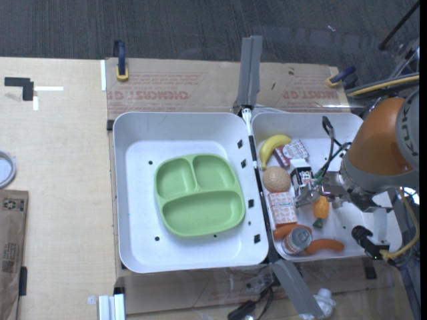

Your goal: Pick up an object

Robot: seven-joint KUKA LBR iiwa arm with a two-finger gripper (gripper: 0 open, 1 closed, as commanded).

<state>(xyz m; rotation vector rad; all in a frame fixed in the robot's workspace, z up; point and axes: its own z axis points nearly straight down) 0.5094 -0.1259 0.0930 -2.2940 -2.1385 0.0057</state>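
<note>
Tool sits low in the right bin amid crowded food items, just beside a small orange piece, its opening impossible to tell, apparently seeking a grasp.

My arm comes in from the right side of the camera view, the broad orange band above my wrist bulging large toward the lens and the grey housing below it turned down and to the left. The wrist bends steeply downward, so the whole forearm is foreshortened from above. Black cables loop along its left flank and trail down toward the end. My tool hangs low at the left tip of the arm, a small metallic cluster pointing down and slightly leftward. From this height I cannot make out how it is set.
</note>
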